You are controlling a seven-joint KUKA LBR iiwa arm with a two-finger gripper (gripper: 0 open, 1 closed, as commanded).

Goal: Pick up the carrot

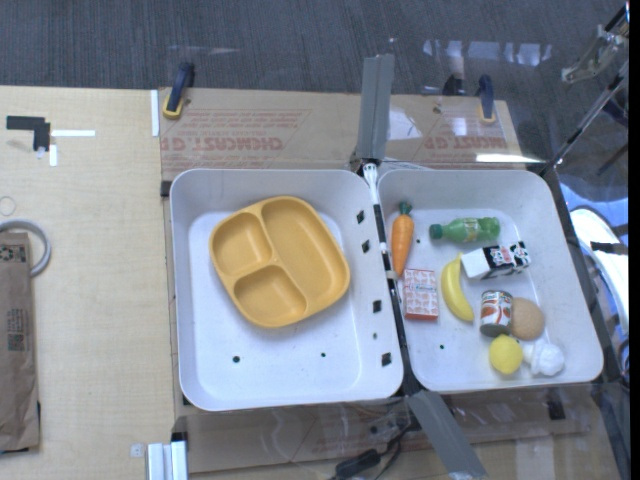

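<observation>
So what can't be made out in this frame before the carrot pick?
- Printing on the small red box beside the carrot: too small to read in the camera view.
- Label on the can: too small and blurred.
- White object in the right bin's near corner: partly behind the lemon, so what it is stays unclear.
- Brown bag: cut off by the left edge.

Orange carrot [401,243] with green top; yellow divided plate [279,260]; white bins [290,388]; green bottle [465,230]; yellow banana [457,290], yellow lemon [506,356]; black-and-white patterned carton [495,259]; red-and-white box [421,295]; red-labelled can [496,311].
</observation>
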